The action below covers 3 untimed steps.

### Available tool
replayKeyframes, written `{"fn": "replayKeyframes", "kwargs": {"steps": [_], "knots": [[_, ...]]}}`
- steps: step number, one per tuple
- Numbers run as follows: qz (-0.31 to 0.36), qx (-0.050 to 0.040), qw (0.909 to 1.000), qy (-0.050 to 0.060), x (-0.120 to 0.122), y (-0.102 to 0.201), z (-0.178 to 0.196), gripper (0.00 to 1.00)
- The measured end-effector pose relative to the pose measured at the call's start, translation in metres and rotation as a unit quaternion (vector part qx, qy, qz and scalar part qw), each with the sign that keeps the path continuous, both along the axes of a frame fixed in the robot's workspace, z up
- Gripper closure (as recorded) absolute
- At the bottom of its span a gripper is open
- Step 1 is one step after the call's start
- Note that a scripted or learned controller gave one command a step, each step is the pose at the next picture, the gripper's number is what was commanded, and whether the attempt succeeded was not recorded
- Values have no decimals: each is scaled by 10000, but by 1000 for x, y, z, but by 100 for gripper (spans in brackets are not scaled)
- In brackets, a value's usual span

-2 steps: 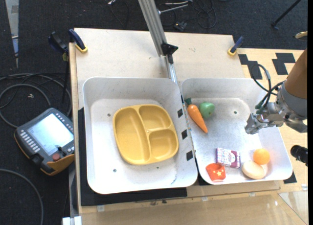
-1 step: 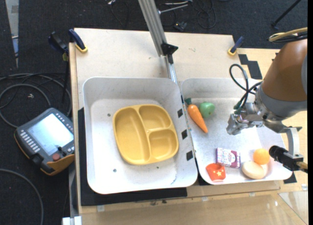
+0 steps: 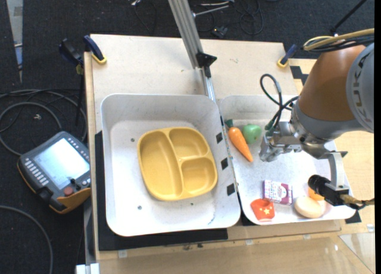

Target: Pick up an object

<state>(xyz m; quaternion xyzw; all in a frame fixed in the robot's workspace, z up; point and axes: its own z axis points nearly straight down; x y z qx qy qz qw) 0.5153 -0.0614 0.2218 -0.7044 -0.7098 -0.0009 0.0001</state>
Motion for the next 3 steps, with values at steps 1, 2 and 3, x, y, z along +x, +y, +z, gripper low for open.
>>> {"fn": "replayKeyframes", "kwargs": {"steps": [1,2,3], "knots": [[3,1,10000,-2,-3,48,12,100],[1,0,10000,20,-3,104,2,100],[3,2,10000,-1,-2,157,22,100]]}}
